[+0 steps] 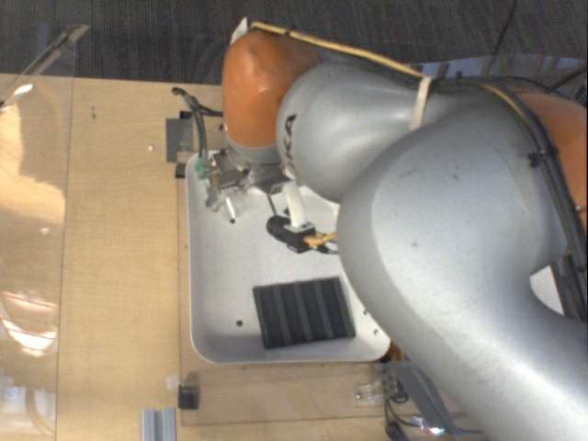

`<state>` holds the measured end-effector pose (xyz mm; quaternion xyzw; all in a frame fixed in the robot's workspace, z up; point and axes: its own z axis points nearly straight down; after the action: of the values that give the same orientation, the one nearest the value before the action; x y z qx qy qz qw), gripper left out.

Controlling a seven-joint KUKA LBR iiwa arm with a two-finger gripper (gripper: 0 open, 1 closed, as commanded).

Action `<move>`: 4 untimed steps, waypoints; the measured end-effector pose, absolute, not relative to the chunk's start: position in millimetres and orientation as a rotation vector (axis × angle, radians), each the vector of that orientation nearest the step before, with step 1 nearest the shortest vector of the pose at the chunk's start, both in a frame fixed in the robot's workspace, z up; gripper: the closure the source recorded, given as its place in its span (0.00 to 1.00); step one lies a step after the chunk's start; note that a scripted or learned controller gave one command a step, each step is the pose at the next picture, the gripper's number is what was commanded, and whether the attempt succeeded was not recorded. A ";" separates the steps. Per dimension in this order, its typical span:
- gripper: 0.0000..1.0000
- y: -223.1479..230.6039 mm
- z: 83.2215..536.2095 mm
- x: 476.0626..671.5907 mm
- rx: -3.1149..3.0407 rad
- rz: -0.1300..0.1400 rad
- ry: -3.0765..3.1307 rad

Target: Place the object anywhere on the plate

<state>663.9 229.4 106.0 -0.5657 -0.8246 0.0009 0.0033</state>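
**Tool at bin's upper left corner; slab lies apart**

- Table (pixel 110 246): one, pale wood, bare at left.
- Block (pixel 188 397): one, black, on the table just below the bin's lower left corner.
- Bin (pixel 196 283): one counted, white, shallow.
- Green piece (pixel 197 166): one, small, at the bin's upper left corner, just beside the tool. Probably the object, though too small to be sure. Whether it is held cannot be told.
- Tool (pixel 223 200): one, low over that same corner. Open or closed: cannot tell.
- Speck (pixel 239 322): one, dark, on the bin floor just left of the slab.
- Slab (pixel 303 312): one, black, ribbed, flat on the bin floor near the lower wall, well apart from the tool. Judged to be the plate, as the only flat bearer present.
- Arm (pixel 441 209): one, grey with an orange band, covering the bin's right part.

Step in hand, as judged: securing the object at the corner.

To do it well:
- Confirm a firm hold before lifting.
- Rise clear of the bin wall.
- Carry the piece over the slab's middle.
- Lower until it meets the ribs, and release only then, because a small piece may roll along the grooves.
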 end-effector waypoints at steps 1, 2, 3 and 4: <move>1.00 221.0 150.3 670.2 -1.167 -0.011 -2.924; 1.00 196.4 89.2 662.5 -0.478 -0.007 -3.116; 1.00 214.7 109.5 616.2 0.018 0.031 -3.151; 1.00 235.8 255.4 639.7 0.194 -0.009 -3.149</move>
<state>639.7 235.8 255.4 0.0614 -0.9981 -0.0029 -0.0066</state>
